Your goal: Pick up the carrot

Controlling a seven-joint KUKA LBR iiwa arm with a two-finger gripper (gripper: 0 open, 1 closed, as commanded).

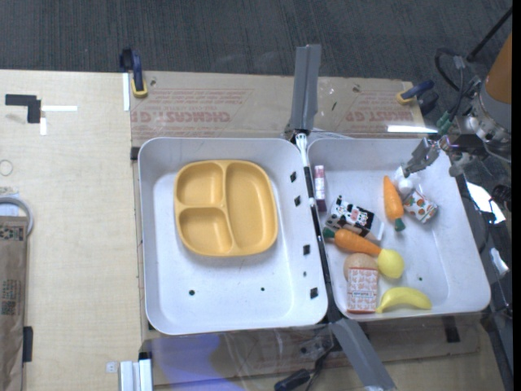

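- At the lower right of the frame, in the right bin (468,243), a yellow banana (404,300) lies near the bottom rim, touching a wafer-like snack packet (363,287) to its left.
- Just above them sits a yellow lemon (391,263), touching the tip of a carrot (356,242) that lies slanted across the bin's left-centre part, its green end toward the bin's left wall.
- Just above that carrot is a small black-and-white cow-patterned carton (352,216), and a thin pink-capped tube (320,187) lies along the left wall.
- A second carrot (393,199) lies nearly upright in the picture in the upper middle of the right bin, its green end pointing down; a small printed carton (421,208) rests just to its right.
- The gripper (418,160) is at the upper right of the right bin, above and to the right of the upright carrot and close to its top end; the slanted carrot lies well apart from it, lower left.
- I cannot tell how the gripper is set, and nothing is seen in its grasp.
- The left bin (159,243) in the middle of the frame bears a yellow three-compartment plate (226,208).
- The bench (65,243) of light wood fills the left side.
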